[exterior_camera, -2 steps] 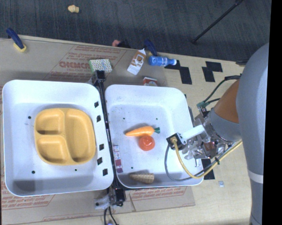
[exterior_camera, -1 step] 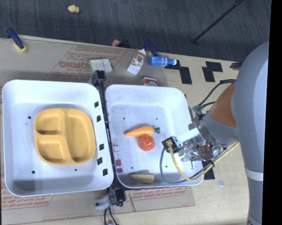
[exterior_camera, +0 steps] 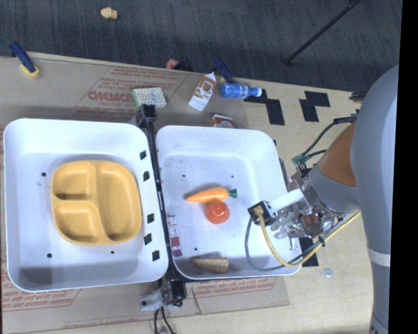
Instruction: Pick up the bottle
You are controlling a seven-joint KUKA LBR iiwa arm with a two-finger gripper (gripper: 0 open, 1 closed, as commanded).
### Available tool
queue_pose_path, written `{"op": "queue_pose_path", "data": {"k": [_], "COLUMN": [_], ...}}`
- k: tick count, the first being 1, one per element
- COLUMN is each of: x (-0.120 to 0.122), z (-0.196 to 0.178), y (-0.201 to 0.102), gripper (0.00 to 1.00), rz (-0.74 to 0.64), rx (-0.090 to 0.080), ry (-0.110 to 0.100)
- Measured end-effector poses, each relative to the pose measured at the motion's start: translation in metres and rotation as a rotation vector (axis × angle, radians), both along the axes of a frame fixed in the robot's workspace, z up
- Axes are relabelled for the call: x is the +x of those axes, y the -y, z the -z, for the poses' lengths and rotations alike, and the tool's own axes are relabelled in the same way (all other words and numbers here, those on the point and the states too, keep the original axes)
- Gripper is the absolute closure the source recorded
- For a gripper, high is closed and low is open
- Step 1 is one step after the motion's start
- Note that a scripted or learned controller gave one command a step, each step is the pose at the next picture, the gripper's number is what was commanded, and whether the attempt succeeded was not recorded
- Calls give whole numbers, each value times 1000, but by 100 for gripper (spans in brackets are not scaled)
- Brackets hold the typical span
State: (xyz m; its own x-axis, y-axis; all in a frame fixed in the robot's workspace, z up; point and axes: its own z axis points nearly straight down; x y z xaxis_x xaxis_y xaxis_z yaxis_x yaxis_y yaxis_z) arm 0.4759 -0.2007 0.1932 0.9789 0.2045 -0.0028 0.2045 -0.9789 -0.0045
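At the near edge of the worktop point(exterior_camera: 327, 306) we see a black clamp point(exterior_camera: 170, 290) gripping the seam where the two white bins meet. Just beyond it, in the right bin point(exterior_camera: 167, 196), a tan cone-shaped item point(exterior_camera: 212, 264) lies on its side along the near wall. The arm point(exterior_camera: 375, 170) reaches in from the right, and its hand point(exterior_camera: 289, 225) sits over the right bin's right rim, wrapped in yellow and black cables; we cannot tell whether it is open or closed, and we see nothing between its fingers. Farther in, near the middle of the same bin, a red tomato-like ball point(exterior_camera: 217, 212) rests touching a toy carrot point(exterior_camera: 209, 195) that lies across the floor with its green top pointing right. The left bin point(exterior_camera: 14, 189) holds a yellow compartment tray point(exterior_camera: 95, 201) with three sections, sitting flat near its centre. Beyond the bins, on the cardboard sheet point(exterior_camera: 102, 89) that covers the worktop, a green patterned sponge point(exterior_camera: 149, 96) lies just past the left bin's far right corner, a small carton point(exterior_camera: 204, 91) stands tilted beside it, and another small packet point(exterior_camera: 222, 120) touches the right bin's far rim. The bottle point(exterior_camera: 238, 91), blue with a clear neck, lies on its side outside both bins, just right of the carton and well apart from the hand. Farthest away, a blue and yellow clamp point(exterior_camera: 23, 59) holds the worktop's left corner, and a small yellow scrap point(exterior_camera: 108, 13) lies on the dark floor point(exterior_camera: 201, 24).
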Motion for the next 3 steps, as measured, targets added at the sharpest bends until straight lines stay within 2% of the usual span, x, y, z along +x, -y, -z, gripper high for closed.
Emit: {"op": "queue_pose_path", "data": {"k": [1, 2, 3], "x": [0, 0, 0], "z": [-10, -15, -16], "y": [-1, -23, 10], "gripper": [100, 100, 100], "rz": [-8, -3, 0], "rx": [4, 2, 0], "ry": [-3, -2, 1]}}
